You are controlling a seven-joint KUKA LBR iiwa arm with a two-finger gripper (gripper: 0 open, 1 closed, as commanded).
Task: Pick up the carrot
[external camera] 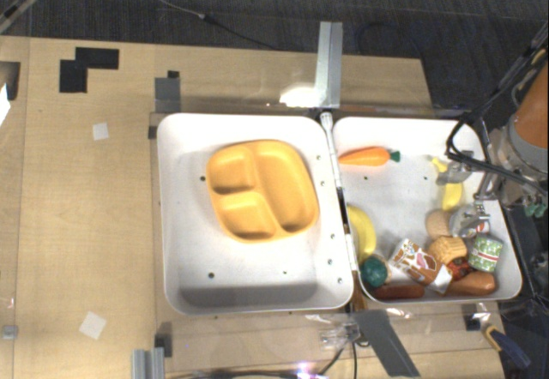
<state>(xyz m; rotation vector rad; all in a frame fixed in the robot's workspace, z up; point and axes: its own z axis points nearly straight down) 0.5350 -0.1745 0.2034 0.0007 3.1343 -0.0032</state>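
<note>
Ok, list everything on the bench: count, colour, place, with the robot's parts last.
bins: 2, white, side by side on the bench
plate: 1, yellow, three compartments, middle of the left bin
carrot: 1, orange with a green top, upper left of the right bin, lying alone
banana: 1, yellow, upper right of the right bin
lemon: 1, yellow, against the right bin's left wall
green ball: 1, dark green, lower left corner of the right bin
carton: 1, white and brown, in the pile along the right bin's lower edge
can: 1, green and white, lower right of the right bin
sausage: 1, dark red, bottom edge of the right bin
gripper: 1, metal, over the right bin's right side, far from the carrot
</note>
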